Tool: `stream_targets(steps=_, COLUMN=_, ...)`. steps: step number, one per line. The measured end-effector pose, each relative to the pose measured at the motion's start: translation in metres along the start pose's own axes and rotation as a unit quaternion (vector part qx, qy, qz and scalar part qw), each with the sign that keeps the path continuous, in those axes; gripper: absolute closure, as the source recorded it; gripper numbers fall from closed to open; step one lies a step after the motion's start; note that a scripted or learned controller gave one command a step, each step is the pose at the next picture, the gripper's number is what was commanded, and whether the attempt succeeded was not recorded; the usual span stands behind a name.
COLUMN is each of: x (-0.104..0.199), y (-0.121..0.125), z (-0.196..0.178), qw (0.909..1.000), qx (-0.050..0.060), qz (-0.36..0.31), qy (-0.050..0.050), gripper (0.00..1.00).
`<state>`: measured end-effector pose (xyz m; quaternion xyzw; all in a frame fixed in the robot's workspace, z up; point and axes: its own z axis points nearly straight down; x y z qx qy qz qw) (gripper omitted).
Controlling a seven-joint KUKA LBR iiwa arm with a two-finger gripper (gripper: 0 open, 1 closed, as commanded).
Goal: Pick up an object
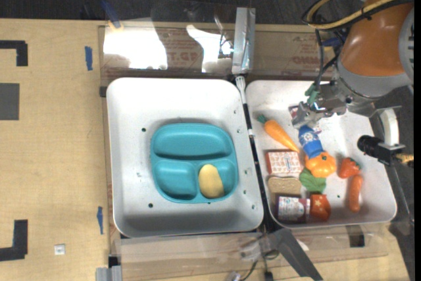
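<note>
Where toys crowd, gripper indistinct.

Readable text: almost none. Cardboard wall behind the bins carries reddish printed lettering, washed out by glare and too faint to read. Small carton in the right bin has a red-and-white patterned face, print too small to make out. Blue bottle beside the carrot bears a white label, illegible. Can at the bin's front edge has a label, unreadable.
</note>
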<state>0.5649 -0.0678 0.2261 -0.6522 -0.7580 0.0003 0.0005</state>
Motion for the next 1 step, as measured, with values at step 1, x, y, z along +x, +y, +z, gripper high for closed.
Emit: stream_targets(steps=1, x=-0.0416, y=0.0745, z=0.0144, qw=0.9963, qx=-0.001, qz=0.086, qy=-0.001, gripper=1.00)
